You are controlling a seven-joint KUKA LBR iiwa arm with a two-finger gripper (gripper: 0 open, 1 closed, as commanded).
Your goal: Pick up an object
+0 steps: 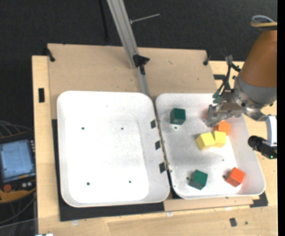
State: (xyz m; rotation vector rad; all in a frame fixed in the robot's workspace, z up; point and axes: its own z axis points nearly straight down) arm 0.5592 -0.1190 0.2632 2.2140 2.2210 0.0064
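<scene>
While the grey arm [258, 63] with its orange band reaches in from the right, its gripper [214, 114] hangs low over the right bin [181, 186], just above a small orange block [224, 127]; whether the gripper is apart or together cannot be told. Two yellow blocks [211, 140] lie touching each other just below the orange one. A green block [177, 116] sits near the bin's upper left, a second green block [198, 179] near its lower edge, and an orange-red block [235, 176] toward the lower right corner. Beside it on the desk [93, 68], the left bin [108, 146] lies white.
</scene>
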